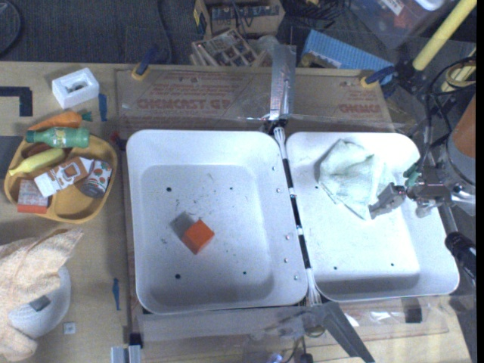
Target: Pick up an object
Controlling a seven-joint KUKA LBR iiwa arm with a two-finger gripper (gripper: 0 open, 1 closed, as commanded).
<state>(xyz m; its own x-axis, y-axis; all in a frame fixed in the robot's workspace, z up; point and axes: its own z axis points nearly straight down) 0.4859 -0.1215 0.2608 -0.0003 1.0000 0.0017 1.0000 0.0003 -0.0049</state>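
Observation:
An orange block (200,237) with a grey face lies in the left bin (151,157), a little left of its middle. A crumpled white cloth (348,174) sits in the upper part of the right bin (363,271). My gripper (404,204) hangs over the right bin's right side, just off the cloth's lower right corner. It is open, with one fingertip (384,200) touching or nearly touching the cloth's edge. Nothing sits between the fingers.
A yellow bowl (83,206) with toy food stands left of the bins, with a beige cloth (30,278) below it and a small white box (76,87) above. Cardboard (197,100) lies behind the bins. Cables and a yellow pole (450,21) crowd the upper right.

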